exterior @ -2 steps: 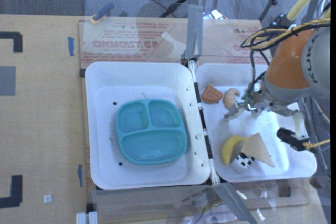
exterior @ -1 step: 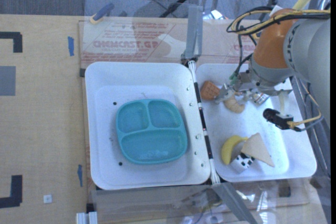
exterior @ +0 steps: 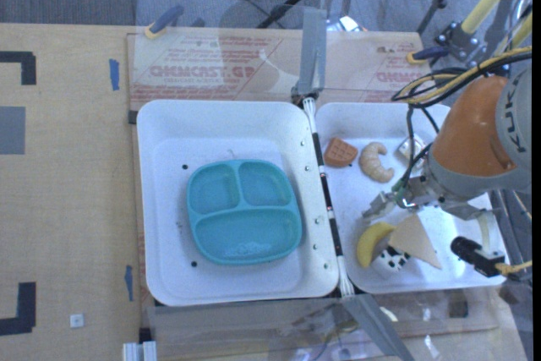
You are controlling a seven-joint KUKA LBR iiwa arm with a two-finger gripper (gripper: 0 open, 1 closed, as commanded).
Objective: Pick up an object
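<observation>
My body, noted outward from the right bin (exterior: 338, 207). Over its far right side sits my broad orange band (exterior: 473, 135), rounded and glossy, catching a pale highlight. Beside the band, toward the outer edge, a grey casing (exterior: 517, 118) with part of a dark letter printed on it. Below the band, a grey collar (exterior: 461, 182), smooth and matte. Yellow and black cables (exterior: 461, 80) loop past the bin's far corner. Lower down over the bin, small metal gripper parts (exterior: 397, 200), dull silver, thin and angular.
</observation>
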